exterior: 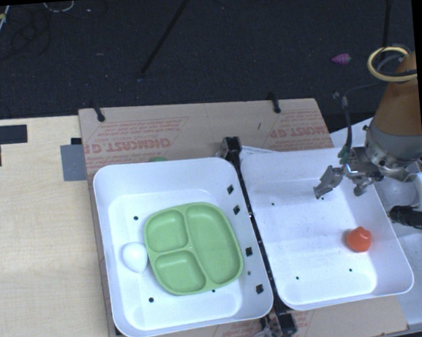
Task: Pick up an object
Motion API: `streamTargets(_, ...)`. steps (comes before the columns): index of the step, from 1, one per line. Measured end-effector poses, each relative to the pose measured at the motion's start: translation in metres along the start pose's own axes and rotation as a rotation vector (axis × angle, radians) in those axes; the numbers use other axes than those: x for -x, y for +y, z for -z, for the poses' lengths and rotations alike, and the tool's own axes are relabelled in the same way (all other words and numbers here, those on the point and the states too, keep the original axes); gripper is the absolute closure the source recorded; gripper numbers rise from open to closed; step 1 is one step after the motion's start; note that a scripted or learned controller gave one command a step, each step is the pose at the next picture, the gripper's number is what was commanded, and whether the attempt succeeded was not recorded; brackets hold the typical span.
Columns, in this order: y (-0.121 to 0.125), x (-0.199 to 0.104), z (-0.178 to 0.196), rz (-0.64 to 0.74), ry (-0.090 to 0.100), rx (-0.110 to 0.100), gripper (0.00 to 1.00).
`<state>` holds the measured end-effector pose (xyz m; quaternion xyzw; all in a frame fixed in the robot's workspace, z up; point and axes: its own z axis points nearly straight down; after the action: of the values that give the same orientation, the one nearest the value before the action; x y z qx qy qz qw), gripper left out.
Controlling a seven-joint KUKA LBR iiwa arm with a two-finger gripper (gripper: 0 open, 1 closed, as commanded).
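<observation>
A small orange-red object (358,238) lies in the right bin (309,280), near its right wall. My gripper (342,186) hangs over the upper right part of that bin, above and a little left of the orange-red object and apart from it. Its fingers (325,184) are spread open with nothing between them. In the left bin (128,311) a green three-compartment plate (192,246) lies flat, with a white egg-shaped object (135,256) touching its left edge.
The two bins meet at a black divider with clips (247,227). The grey and orange arm (399,118) reaches in over the right bin's upper right corner. Cardboard (193,129) lies under both bins, and a pale wooden bench top (34,245) extends to the left.
</observation>
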<state>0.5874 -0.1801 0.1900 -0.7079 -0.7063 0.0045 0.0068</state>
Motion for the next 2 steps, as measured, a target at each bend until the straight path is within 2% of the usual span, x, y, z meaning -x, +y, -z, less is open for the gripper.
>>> streamTargets(1, 0.003, 0.000, 0.009, 0.002, -0.002, 0.013, 0.00)
streamTargets(2, 0.000, -0.006, -0.053, 0.003, -0.002, 0.010, 0.00)
